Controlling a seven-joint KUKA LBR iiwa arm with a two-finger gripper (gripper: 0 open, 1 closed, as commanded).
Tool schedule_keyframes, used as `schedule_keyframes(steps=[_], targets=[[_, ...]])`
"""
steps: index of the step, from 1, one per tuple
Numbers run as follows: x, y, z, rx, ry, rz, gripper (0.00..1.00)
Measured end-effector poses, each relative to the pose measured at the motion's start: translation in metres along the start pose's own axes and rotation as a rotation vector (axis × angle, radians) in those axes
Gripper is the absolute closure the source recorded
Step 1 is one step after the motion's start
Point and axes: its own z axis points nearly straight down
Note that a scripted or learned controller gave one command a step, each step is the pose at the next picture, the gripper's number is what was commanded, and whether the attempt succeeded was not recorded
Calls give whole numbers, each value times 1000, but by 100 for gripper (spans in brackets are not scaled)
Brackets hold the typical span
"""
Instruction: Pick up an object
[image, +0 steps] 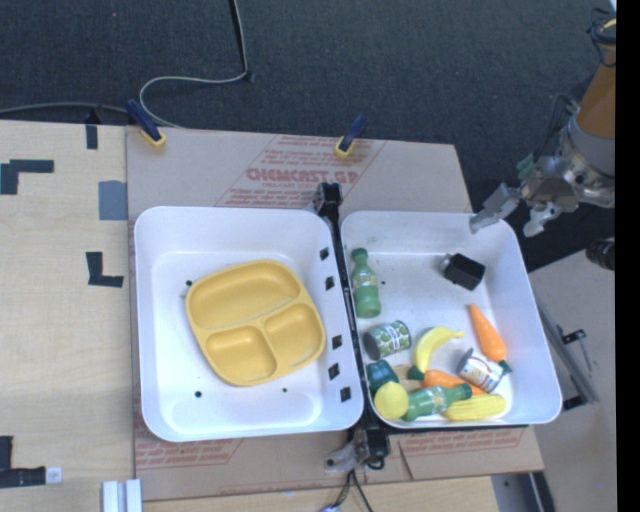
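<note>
My gripper (513, 213) hangs over the far right corner of the right bin (545, 345), its two grey fingers spread open with nothing between them. A black block (463, 270) lies just below it on the bin floor. Further in lie a green bottle (365, 285), a small can (393, 337), a banana (435, 345) and a carrot (487, 333). At the near edge sit a lemon (391, 400), a second green bottle (432, 401), a corn cob (482, 408) and a white can (483, 372).
The left bin (160, 290) holds a yellow divided plate (256, 320). A black hinge strip (338, 300) runs between the bins. Cardboard lies under both, held by two yellow-blue clamps (349, 137) at the back.
</note>
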Motion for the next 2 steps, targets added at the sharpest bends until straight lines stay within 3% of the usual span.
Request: schedule_keyframes(steps=[1,2], targets=[[-20,-11,93,2,0,1,0],[-11,-32,192,-3,0,0,0]])
